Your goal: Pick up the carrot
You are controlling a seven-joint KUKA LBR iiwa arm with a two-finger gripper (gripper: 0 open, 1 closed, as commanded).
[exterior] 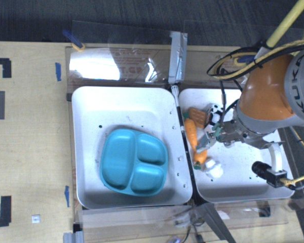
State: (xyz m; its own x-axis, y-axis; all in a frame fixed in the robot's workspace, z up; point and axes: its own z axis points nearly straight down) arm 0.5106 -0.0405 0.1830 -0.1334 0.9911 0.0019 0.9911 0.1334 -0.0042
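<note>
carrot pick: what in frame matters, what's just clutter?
Job:
- carrot, at the right bin's left wall
- gripper, low beside it

Clutter:
- blue divided plate in the left bin
- brown item behind the carrot
- small white piece
- black-and-white toy

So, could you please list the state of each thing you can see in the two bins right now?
carrot: lying in the right bin, against its left wall
gripper: low, beside the carrot
blue divided plate: right way up in the left bin
right bin: holds the carrot and other small items
</note>
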